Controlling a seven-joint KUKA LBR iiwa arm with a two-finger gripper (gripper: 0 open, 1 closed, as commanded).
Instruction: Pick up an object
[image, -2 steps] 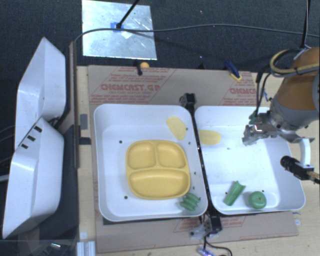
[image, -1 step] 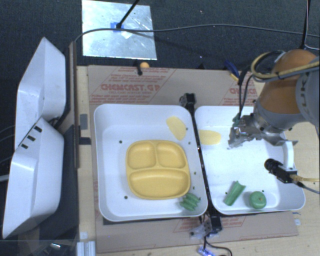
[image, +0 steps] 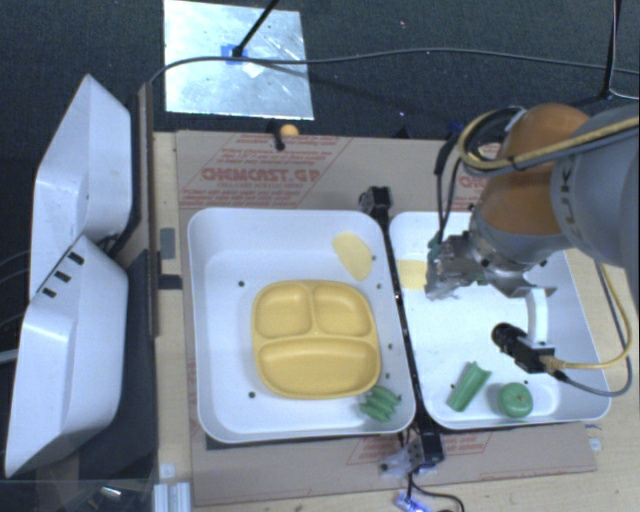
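Reaching in from the right, the arm (image: 560, 190) hangs over the right bin (image: 440, 355), its orange band bulging above the wrist. The gripper (image: 443, 280) sits low over the bin's upper left part, close to the wall shared with the left bin (image: 215, 330). Whether it is spread or closed cannot be told from this angle, since the wrist body hides the tips, and nothing can be seen held in it.

Just left of the gripper, a pale yellow piece (image: 410, 272) lies flat on the right bin's floor, against the shared wall. Whether the gripper touches it cannot be told. Near the front of the same bin lie a green stick (image: 467, 387), tilted, and a round green item (image: 516, 401) just beside it on the right. A black part (image: 515, 346) on a yellow cable hangs from the arm above these two.

A yellow tray (image: 316, 337) with three sections rests in the middle of the left bin. A pale yellow oval (image: 352, 256) lies beyond the tray, near the bin's upper right corner. A ridged green item (image: 380, 403) sits at the tray's front right corner, touching or nearly touching it.

Both bins stand on a brown board (image: 270, 170) with red print. A shiny sheet (image: 235, 60) lies on the dark floor beyond it, and white housings (image: 70, 280) stand at the left.
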